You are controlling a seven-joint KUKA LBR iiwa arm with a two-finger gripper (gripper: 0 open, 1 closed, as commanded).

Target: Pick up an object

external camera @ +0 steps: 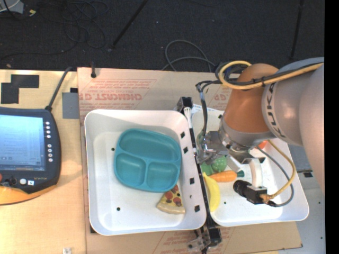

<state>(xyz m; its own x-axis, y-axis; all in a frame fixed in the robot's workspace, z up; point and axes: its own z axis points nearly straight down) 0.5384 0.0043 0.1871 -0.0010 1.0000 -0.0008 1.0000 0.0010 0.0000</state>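
The pincer (208, 151) hangs low over the right bin (303, 209), close against the wall it shares with the left bin (106, 208). I judge this to be the reach-and-descend step of the pick, with nothing lifted yet. Whether the pincer is spread or pressed together I cannot tell, because the arm (249, 110) above it blocks the tip from this slanted view.

The likeliest target is a green toy (214, 167). It lies just beside the pincer on the side toward the view's lower edge, perhaps touching it. Just beyond it on that same side lie an orange carrot (226, 177) and then a yellow banana (213, 192) along the dividing wall. These three lie close together, so the next move calls for a straight drop onto one piece alone, a firm closing and a clean lift clear of its neighbours and the wall.

Farther from the pincer, across the wall, a pizza slice (172, 200) lies in the left bin, and a teal divided plate (148, 159) lies beside it. Farthest off, well apart on the surface (32, 221), stands a tablet (24, 147) cut by the view's left edge.

The green toy's shape is hard to make out, since it is partly covered. Whatever sits directly under the arm is hidden.
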